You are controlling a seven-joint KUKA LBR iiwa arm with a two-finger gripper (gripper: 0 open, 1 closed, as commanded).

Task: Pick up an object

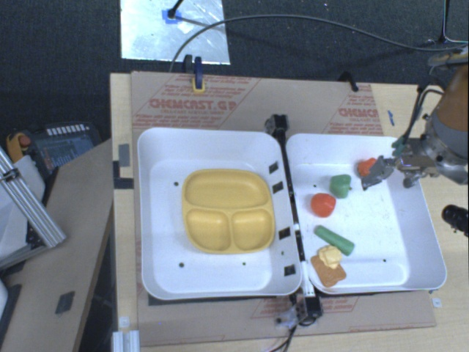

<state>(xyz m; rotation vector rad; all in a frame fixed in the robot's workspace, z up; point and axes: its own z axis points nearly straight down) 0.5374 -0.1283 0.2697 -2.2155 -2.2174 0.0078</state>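
Honestly, can't tell how the claw point(376, 173) is set; center it over the orange piece point(366, 167) before squeezing.

Red ball point(323, 204), green block point(340, 185), green cylinder point(335, 240), orange piece point(366, 167), yellow-tan toy point(329, 264), right bin point(418, 229)

Dark speckled floor point(58, 50) up top, a shiny metal plate point(174, 19) lying on it with a black cable point(330, 26) snaking past. The pale wooden table point(121, 108) carries printed cardboard sheeting point(220, 97). At left, an aluminium rail point(29, 204) and a keypad box point(62, 149).
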